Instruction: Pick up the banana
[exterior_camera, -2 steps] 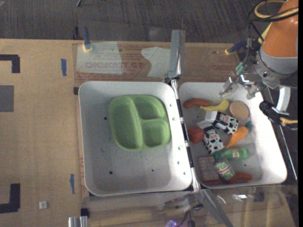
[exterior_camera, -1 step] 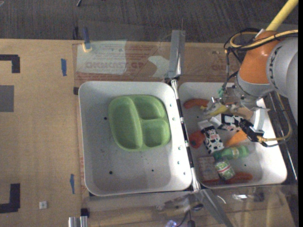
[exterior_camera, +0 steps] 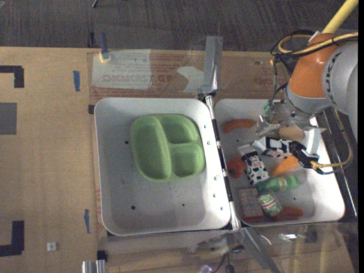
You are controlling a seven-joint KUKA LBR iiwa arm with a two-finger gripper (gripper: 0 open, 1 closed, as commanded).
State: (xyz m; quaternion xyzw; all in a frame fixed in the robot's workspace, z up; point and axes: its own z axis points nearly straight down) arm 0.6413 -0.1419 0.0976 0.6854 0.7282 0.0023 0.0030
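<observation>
The grey arm with its orange band (exterior_camera: 310,75) reaches in from the right over the back of the right bin (exterior_camera: 335,201). My gripper (exterior_camera: 272,123) hangs low over the bin's back middle, among the toy foods. A pale tan oblong piece (exterior_camera: 291,133) lies just to the right of the gripper, partly under the wrist; I cannot tell if it is the banana. An orange sausage-shaped piece (exterior_camera: 239,124) lies just to the gripper's left.
The right bin also holds two cow-patterned cartons (exterior_camera: 255,168), an orange carrot (exterior_camera: 285,165), a green bottle (exterior_camera: 280,183), a can (exterior_camera: 271,204), a red piece (exterior_camera: 235,166) and a small box (exterior_camera: 248,197). A green divided plate (exterior_camera: 168,147) sits in the left bin (exterior_camera: 114,198).
</observation>
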